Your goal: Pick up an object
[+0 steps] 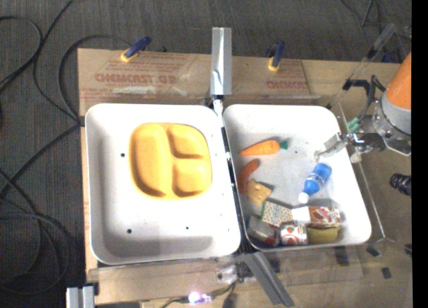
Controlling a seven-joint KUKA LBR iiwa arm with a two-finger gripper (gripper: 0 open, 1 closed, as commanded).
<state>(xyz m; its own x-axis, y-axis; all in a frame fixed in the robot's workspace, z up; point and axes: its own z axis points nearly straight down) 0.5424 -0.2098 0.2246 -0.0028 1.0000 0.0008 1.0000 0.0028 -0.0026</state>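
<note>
The grey arm with its orange band (pixel 403 86) reaches in from the right and ends over the right rim of the right-hand shallow white bin (pixel 289 115). Its two-finger gripper (pixel 340 141) sits at that rim, about halfway along the bin's right side; a pale finger (pixel 330 145) points left into the bin, and nothing can be seen between the fingers. Whether they are spread or closed cannot be told from this slant.

The objects all lie in the right bin. Nearest the gripper is a small blue plastic bottle with a white cap (pixel 315 182), lying tilted just to the near-left of the fingers, apart from them. Farther left, near the bin's middle, lies an orange toy carrot with a green tip (pixel 261 147), and beside it toward the near-left an orange-red sausage-shaped piece (pixel 247 172). Below that rests a tan wedge like a slice of bread or cheese (pixel 259 192). Along the near wall crowd a patterned small carton (pixel 275 214), a red-and-white can (pixel 292 234), a red-and-white packet (pixel 324 216) and a yellow-green piece (pixel 322 234), touching one another.

The left-hand shallow white bin (pixel 107 226) holds a yellow plastic tray with three compartments (pixel 170 160), lying flat toward its far half, well apart from the gripper.
</note>
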